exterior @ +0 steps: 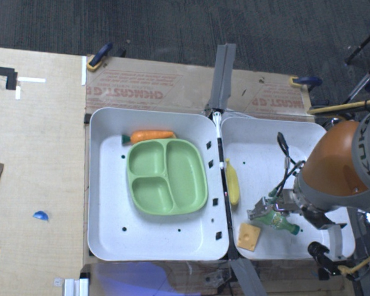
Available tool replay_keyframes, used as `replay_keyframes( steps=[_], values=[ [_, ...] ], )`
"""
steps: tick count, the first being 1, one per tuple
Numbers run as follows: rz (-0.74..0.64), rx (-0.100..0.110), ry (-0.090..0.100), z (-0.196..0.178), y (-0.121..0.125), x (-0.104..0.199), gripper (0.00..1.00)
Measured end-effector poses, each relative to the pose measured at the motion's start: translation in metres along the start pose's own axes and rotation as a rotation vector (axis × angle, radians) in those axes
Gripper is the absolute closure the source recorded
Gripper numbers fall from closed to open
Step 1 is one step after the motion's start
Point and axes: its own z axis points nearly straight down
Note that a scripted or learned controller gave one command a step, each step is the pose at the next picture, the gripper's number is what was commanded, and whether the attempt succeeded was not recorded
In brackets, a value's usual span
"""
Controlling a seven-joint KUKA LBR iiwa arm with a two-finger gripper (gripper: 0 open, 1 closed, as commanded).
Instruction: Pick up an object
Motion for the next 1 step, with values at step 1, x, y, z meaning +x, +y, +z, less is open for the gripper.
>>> replay_keyframes(
  steps=[1],
  values=[
    [0.192, -0.002, -0.002, -0.0918, 0.0144, 0.0360, 1.00]
  ],
)
